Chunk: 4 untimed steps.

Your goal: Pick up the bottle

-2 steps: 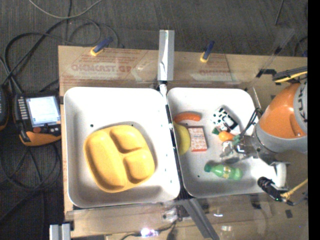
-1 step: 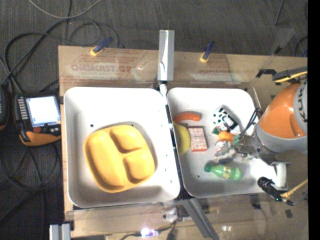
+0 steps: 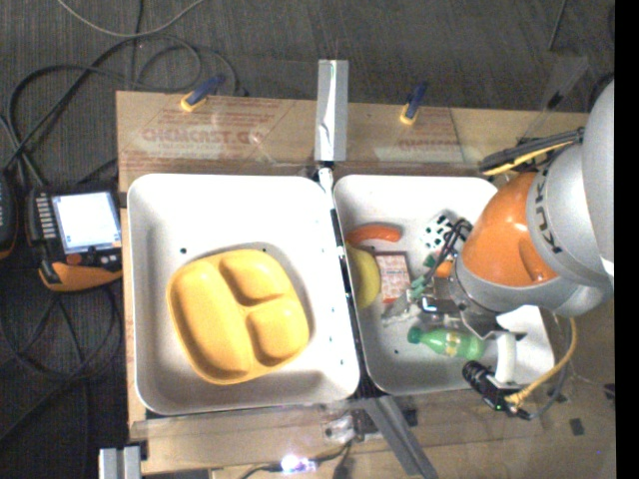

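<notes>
Claw over right bin, bottle not lifted.
Bottle [image 3: 449, 343]: green, lying flat at 6 o'clock in the right bin [image 3: 399, 193], cap toward 9. Claw [image 3: 431, 302] at its 12; how far open — can't tell. Risk: round body rolls, or claw snags the packet [image 3: 391, 272] just beside.

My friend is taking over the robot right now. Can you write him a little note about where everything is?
Gripper: low in the right bin, just above the green bottle; whether it is open or shut cannot be told.
Bottle: lying on its side near the right bin's front, not lifted.
Other bits sit beside it.
Left bin: holds the yellow tray.
Done: arm is over the bottle.
Left: grab and lift it.
</notes>
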{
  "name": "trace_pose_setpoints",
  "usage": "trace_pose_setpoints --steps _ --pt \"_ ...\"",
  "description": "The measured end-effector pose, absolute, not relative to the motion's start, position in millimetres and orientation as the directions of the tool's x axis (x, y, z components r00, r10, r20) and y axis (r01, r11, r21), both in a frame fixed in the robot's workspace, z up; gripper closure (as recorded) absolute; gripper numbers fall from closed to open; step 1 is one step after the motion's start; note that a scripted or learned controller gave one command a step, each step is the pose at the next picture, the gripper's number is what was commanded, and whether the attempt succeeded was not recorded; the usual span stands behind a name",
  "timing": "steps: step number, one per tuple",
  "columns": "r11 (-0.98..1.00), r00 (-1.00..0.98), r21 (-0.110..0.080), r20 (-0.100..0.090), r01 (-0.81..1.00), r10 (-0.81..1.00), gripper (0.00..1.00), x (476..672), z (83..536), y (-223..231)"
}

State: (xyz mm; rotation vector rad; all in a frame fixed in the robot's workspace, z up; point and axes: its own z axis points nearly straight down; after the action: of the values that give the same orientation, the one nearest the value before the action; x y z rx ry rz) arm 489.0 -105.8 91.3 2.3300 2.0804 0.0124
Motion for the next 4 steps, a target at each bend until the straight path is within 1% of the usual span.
trace_pose_setpoints --steps 1,2,3,4 --pt "-0.113 0.113 0.018 -0.001 0.993 0.994 1.00 490.1 101 -105" --pt "-0.120 0.120 -0.003 -0.002 0.993 0.993 1.00 483.8 183 -64" --pt "-0.121 0.121 -0.003 -0.003 0.993 0.993 0.00 483.7 183 -64" --pt "0.109 -0.109 -0.003 -0.003 0.994 0.994 0.00 483.5 211 -97"
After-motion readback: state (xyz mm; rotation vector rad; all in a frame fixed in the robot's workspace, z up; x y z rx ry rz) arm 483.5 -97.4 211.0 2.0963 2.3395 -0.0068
